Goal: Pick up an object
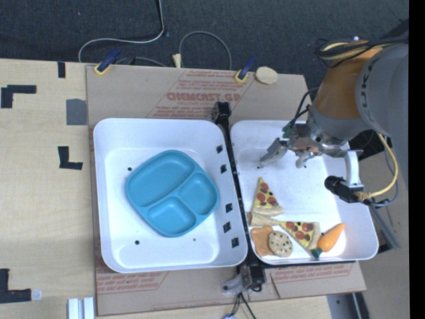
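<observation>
Fingers apart, nothing between them; gripper hangs mid-right of frame over bare right bin floor. Pizza slice sits just below, lower right. Risk: closing here likely grabs air; flat slice could slip.

Pretty even, soft overhead light, nothing dim. The two white bins come out bright, nearly blown out, with faint shadows along their inner walls. The whole shot is a bit soft and grainy, and small details smear.
</observation>
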Controlling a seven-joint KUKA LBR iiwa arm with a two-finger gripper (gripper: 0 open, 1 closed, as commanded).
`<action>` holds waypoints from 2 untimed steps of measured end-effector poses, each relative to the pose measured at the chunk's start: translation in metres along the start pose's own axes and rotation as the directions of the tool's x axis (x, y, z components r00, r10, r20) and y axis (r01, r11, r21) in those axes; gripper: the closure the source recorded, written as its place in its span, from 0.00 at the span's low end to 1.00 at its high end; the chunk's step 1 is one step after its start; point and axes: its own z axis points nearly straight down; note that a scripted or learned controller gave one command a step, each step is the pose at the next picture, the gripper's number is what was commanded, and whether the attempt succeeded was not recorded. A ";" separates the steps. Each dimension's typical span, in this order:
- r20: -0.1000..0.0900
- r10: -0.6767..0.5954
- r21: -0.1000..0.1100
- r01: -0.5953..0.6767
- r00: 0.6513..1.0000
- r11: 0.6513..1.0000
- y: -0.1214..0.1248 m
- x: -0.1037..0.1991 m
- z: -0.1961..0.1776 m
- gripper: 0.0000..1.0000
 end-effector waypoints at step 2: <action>0.007 0.005 -0.015 -0.005 1.000 1.000 -0.020 0.020 0.063 1.00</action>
